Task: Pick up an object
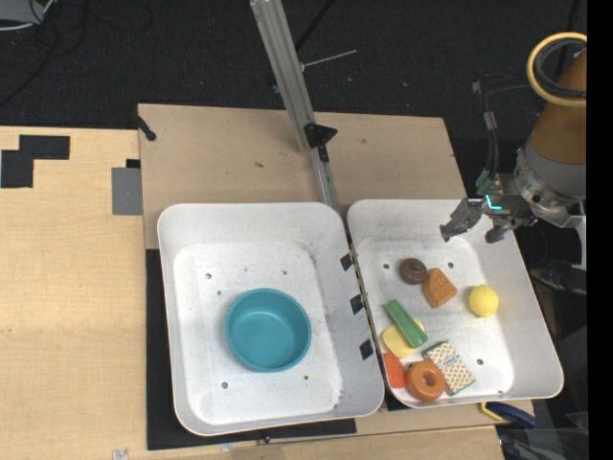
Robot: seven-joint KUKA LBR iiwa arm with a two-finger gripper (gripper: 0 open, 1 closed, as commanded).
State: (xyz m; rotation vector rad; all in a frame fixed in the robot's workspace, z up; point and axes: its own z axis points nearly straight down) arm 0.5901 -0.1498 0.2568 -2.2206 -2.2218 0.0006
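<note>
While my gripper (476, 222) hangs open-fingered over the right bin's (536, 338) back edge, the green stick (406, 323) lies diagonally mid-bin; the left bin (192, 238) holds a teal bowl (268, 329).

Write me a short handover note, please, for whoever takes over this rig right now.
Pincer: open, holding nothing, above the back right corner of the right bin.
Right bin contents: brown donut, orange block and yellow ball in the middle; green stick, yellow piece, orange ring and checkered piece crowded at the front left.
Left bin: teal bowl.
Done: nothing picked up.
Left: choose an object, descend, grasp, lift. The yellow ball stands apart and looks easiest.
</note>
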